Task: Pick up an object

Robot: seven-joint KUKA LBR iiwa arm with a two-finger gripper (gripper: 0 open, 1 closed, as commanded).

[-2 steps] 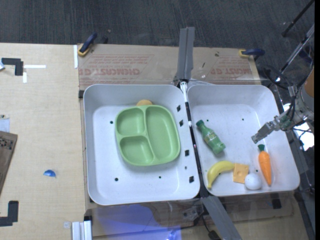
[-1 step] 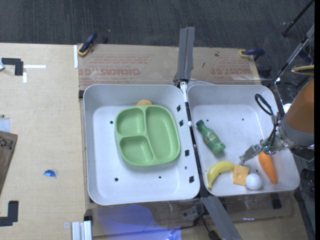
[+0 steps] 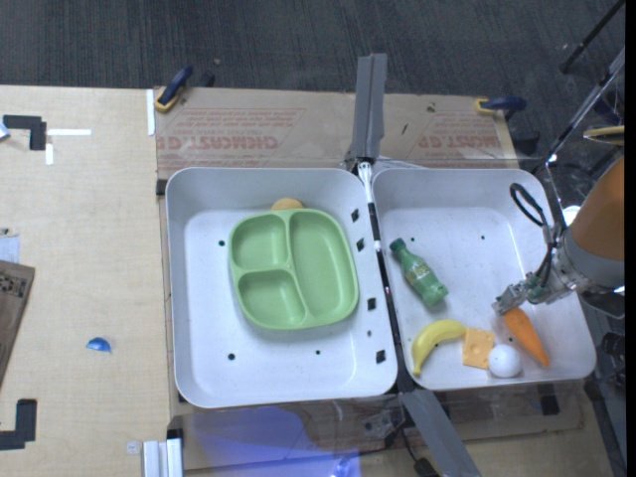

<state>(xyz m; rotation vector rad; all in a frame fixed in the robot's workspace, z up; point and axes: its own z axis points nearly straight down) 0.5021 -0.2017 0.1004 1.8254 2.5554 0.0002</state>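
Hand low in right bin, just above carrot; finger state unclear; nothing visibly held.

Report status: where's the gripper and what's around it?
Gripper low in right bin, just above carrot; grasp not visible. White ball, cheese wedge, banana close by. Green bottle apart.

Blue clamps grip the cardboard sheet.
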